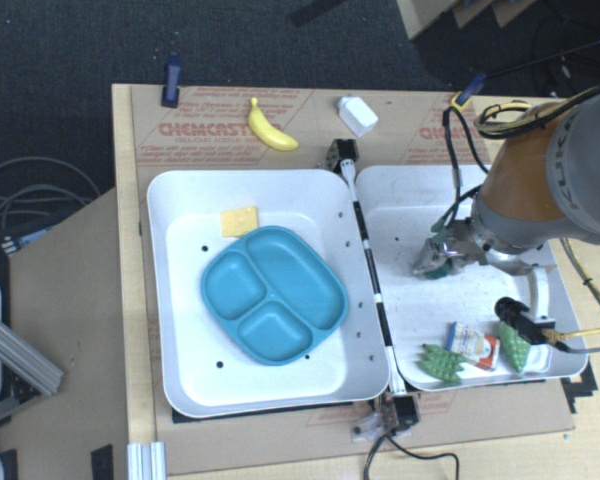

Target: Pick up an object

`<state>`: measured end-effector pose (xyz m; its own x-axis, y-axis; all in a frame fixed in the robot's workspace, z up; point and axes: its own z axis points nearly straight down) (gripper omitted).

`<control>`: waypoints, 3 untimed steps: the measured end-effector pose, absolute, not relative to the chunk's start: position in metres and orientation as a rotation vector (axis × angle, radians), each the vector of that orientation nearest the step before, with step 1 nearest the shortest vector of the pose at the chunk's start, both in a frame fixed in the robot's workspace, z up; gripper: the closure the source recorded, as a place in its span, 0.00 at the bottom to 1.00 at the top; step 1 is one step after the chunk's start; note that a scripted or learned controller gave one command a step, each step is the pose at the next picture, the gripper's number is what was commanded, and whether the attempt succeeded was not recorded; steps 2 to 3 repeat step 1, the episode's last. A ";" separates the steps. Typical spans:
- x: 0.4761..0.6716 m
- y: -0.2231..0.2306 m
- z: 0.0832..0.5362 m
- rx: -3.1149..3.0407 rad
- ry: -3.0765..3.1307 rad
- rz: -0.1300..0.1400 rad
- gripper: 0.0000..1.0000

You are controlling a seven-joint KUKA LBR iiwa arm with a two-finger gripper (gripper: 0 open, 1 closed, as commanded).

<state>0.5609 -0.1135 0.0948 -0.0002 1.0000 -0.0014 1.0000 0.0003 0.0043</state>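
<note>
My gripper (432, 261) hangs low over the middle of the right bin (410, 193), near its left side, with the grey and orange arm reaching in from the right. Near that bin's front edge lie a green leafy toy (441, 362), a small white and red packet (473, 344) and another green piece (514, 350). They are well in front of the gripper and apart from it. In the left bin (180, 268) rest a blue divided plate (272, 293) and a small yellow square block (239, 221) just behind it.
On the cardboard behind the bins lie a yellow banana (270, 129), a white block (358, 115) and a small blue object (171, 79). A ridge with clamps (365, 253) separates the two bins. Yellow and black cables (500, 116) loop at the back right.
</note>
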 end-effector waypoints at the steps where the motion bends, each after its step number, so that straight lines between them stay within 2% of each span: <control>1: 0.569 -0.040 0.194 2.220 2.223 0.002 1.00; 3: 0.569 -0.040 0.194 2.220 2.223 0.002 1.00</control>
